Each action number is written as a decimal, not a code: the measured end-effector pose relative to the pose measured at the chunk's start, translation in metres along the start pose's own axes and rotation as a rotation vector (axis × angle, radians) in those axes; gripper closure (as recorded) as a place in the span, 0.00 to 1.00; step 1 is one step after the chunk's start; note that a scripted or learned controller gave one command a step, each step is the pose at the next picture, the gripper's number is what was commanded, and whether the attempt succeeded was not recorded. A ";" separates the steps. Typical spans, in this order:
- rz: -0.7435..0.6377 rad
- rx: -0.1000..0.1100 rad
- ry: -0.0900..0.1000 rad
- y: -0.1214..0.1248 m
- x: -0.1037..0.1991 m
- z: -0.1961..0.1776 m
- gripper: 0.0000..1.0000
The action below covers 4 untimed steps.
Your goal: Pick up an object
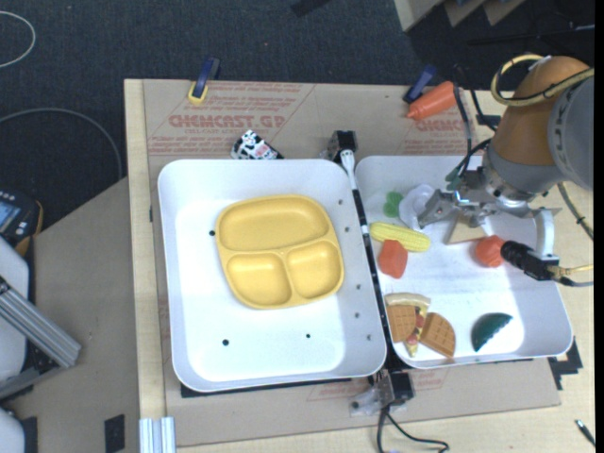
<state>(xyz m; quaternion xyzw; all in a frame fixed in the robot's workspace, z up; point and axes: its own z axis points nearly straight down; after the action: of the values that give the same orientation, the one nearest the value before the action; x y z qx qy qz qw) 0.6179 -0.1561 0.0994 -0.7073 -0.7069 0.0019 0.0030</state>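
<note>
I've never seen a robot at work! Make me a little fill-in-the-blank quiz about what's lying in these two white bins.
1. The divided tray in the left bin is coloured ____.
2. That tray has ____ compartments.
3. The toy corn cob lies in the ____ bin.
4. The dark green piece lies near the right bin's ____ corner.

Missing words: yellow; three; right; front right

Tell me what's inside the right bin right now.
The right bin holds a yellow corn cob, an orange-red piece, a green piece, a red ball, waffle-like toys and a dark green item. The gripper covers whatever lies beneath it.
</note>
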 end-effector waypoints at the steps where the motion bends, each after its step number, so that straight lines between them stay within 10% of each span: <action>1: -0.001 -0.011 -0.005 0.002 -0.001 0.010 0.00; 2: -0.001 -0.024 -0.012 0.005 -0.003 -0.004 1.00; 4: 0.000 -0.014 -0.004 0.002 -0.013 -0.095 1.00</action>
<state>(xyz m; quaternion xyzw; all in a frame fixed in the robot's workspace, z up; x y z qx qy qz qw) 0.6208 -0.1692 0.1945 -0.7073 -0.7069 -0.0016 -0.0037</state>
